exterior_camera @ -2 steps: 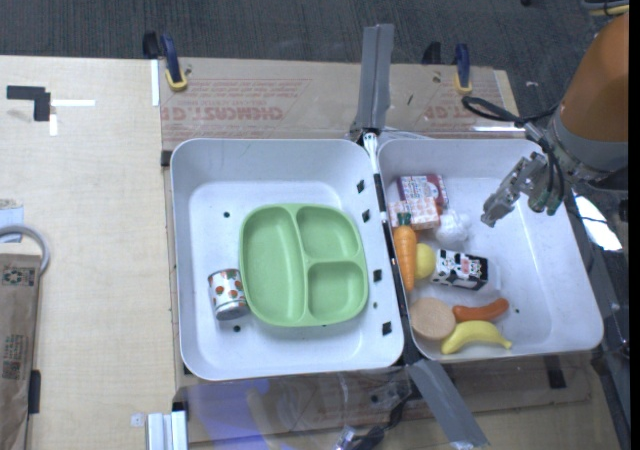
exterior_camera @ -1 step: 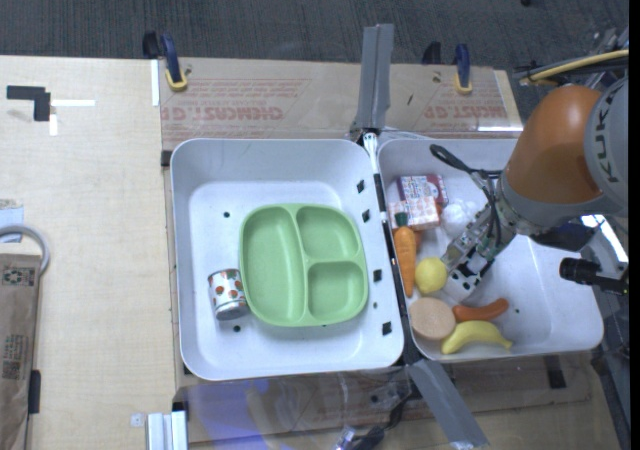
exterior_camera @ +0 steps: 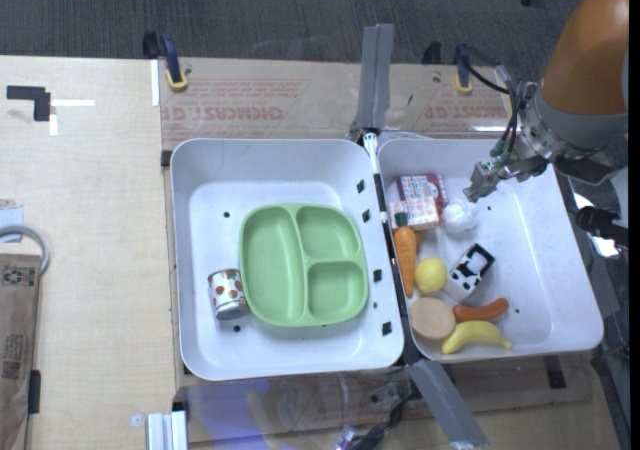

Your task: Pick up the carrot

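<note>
The carrot (exterior_camera: 405, 256) is orange with a green top and lies lengthwise along the left wall of the right bin (exterior_camera: 560, 238), just below a pink carton (exterior_camera: 419, 200). My gripper (exterior_camera: 483, 181) hangs over the upper middle of the right bin, to the upper right of the carrot and well apart from it. A white ball-like object (exterior_camera: 459, 217) lies just below the fingertips. Nothing shows between the fingers.
The right bin also holds a yellow lemon (exterior_camera: 430, 275), a black-and-white cow toy (exterior_camera: 469, 272), a sausage (exterior_camera: 481, 311), a banana (exterior_camera: 474, 338) and a tan round piece (exterior_camera: 433, 318). The left bin (exterior_camera: 200, 238) holds a green divided plate (exterior_camera: 303, 265) and a small spotted can (exterior_camera: 228, 294).
</note>
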Action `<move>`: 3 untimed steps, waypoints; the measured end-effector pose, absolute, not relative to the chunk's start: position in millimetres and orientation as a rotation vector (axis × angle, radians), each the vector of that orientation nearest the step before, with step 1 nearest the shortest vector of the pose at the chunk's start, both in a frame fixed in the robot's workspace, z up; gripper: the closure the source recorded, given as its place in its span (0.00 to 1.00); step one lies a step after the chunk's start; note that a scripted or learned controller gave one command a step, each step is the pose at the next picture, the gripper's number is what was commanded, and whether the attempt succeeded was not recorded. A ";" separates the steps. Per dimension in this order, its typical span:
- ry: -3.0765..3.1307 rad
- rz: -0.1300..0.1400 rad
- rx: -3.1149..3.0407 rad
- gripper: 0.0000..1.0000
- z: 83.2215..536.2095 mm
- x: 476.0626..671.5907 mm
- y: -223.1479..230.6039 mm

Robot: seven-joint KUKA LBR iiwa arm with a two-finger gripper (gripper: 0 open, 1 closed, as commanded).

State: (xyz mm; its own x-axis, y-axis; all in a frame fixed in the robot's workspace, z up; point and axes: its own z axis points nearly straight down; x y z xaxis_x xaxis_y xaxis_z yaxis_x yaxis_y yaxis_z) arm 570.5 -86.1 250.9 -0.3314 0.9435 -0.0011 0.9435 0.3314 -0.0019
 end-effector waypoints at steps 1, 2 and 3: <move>-2.331 0.004 -2.109 1.00 420.8 560.3 -214.7; -2.466 0.004 -1.947 1.00 281.4 612.1 -221.9; -2.471 0.007 -1.944 1.00 290.1 613.1 -221.3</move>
